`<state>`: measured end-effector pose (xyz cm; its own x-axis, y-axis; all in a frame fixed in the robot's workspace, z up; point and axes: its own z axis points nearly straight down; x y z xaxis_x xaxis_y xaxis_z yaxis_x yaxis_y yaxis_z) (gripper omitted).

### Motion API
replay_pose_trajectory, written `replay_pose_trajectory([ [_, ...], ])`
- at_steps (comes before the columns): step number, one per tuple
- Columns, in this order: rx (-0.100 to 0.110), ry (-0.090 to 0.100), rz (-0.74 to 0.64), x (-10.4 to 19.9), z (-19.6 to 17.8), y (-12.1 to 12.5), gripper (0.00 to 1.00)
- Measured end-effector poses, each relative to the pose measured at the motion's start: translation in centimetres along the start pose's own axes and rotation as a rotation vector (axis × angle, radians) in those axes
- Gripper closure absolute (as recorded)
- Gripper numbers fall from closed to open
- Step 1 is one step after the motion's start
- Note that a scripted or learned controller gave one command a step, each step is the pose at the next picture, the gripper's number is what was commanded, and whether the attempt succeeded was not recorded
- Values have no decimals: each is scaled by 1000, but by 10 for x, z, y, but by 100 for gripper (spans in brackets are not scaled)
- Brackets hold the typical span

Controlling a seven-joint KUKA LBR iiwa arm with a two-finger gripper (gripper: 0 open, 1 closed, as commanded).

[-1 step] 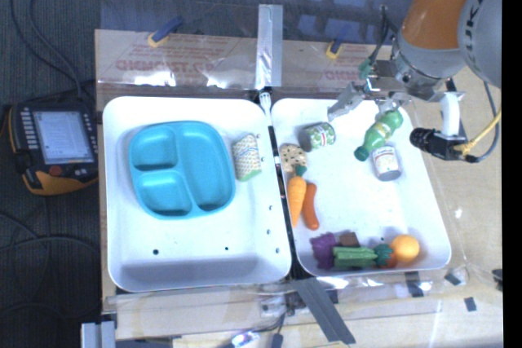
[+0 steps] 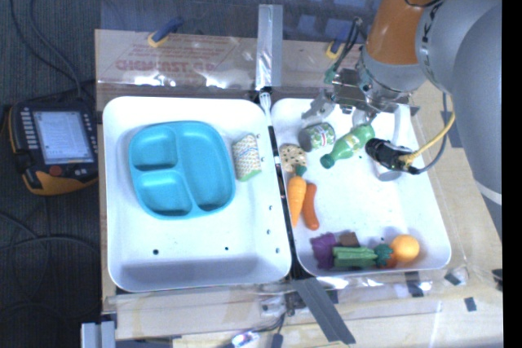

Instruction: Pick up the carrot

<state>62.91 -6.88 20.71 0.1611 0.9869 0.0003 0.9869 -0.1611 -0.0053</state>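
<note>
Arm (image 2: 444,20) comes in from the right, orange band over the far end of the right bin (image 2: 432,212). Left bin (image 2: 122,248) holds a blue divided plate (image 2: 179,167), with a small tan sponge-like block (image 2: 247,156) just beside the plate's right edge, against the bin wall. A teach pendant (image 2: 50,144) sits off the bench on the left. Gripper (image 2: 336,112) hangs over the far-left part of the right bin, right above a round green-grey can (image 2: 316,134) and a green bottle (image 2: 347,144). Can't tell whether it's open or closed from this angle, or whether it touches either item. Nothing visibly gripped. The bottle lies tilted, cap pointing toward the left wall, the can just beside it on the left. Carrot (image 2: 297,193) lies flat in the right bin, close to the left wall, about midway down, green top toward the far end. It's apart from the gripper. A shorter red-orange piece (image 2: 311,208) lies alongside the carrot on its right, touching or nearly so. A pale speckled cracker-like piece (image 2: 291,155) sits just beyond the carrot top. At the near end there's a cluster: purple grapes (image 2: 324,245), a green piece (image 2: 356,257), a brown piece (image 2: 349,239) and an orange (image 2: 405,247).
</note>
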Motion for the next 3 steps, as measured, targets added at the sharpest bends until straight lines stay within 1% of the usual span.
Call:
replay_pose_trajectory([
  [1, 0, -1, 94, -63, 77, -72, 0],
  [2, -4, 0, -9, -68, 28, -65, 0],
  [3, -1, 1, -10, -68, 20, -65, 100],
])
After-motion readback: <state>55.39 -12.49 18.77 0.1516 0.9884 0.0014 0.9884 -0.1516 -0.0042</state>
